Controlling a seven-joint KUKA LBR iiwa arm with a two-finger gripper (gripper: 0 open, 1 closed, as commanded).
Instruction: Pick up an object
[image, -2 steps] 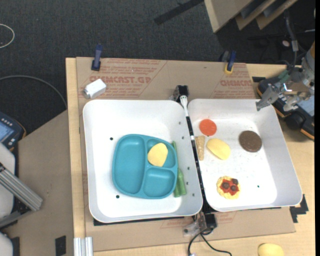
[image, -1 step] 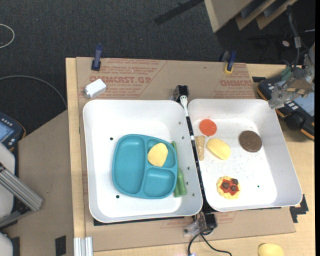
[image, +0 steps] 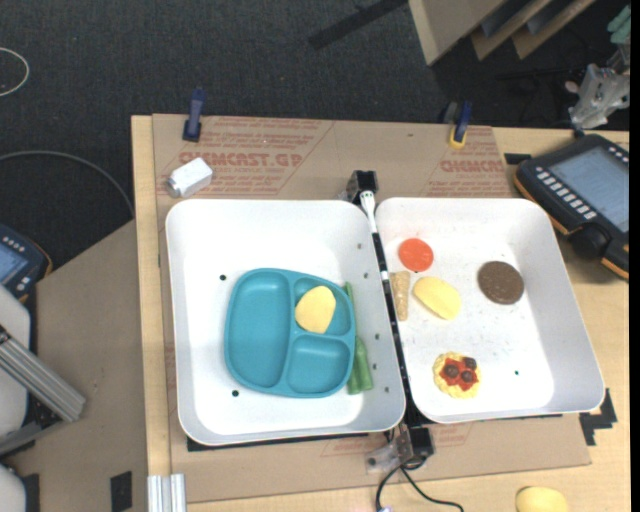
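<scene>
Gripper state: can't tell.

L bin (image: 190, 300) holds a teal divided plate (image: 260, 340). A yellow lump (image: 316, 309) sits in its upper-right compartment. A green stick (image: 357, 350) lies along the plate's right edge, touching it, next to the wall btw the bins.

R bin (image: 530, 350) has five loose items:
- orange-red round piece (image: 416, 254), near the top left
- tan piece (image: 401, 295), just below it by the left wall
- yellow oval (image: 437, 298), touching or just beside the tan piece
- brown disc (image: 500, 282), apart, to the right
- small yellow round w/ red spots (image: 457, 374), alone toward the bottom

On the cardboard above the L bin: a small white block (image: 190, 177).
</scene>
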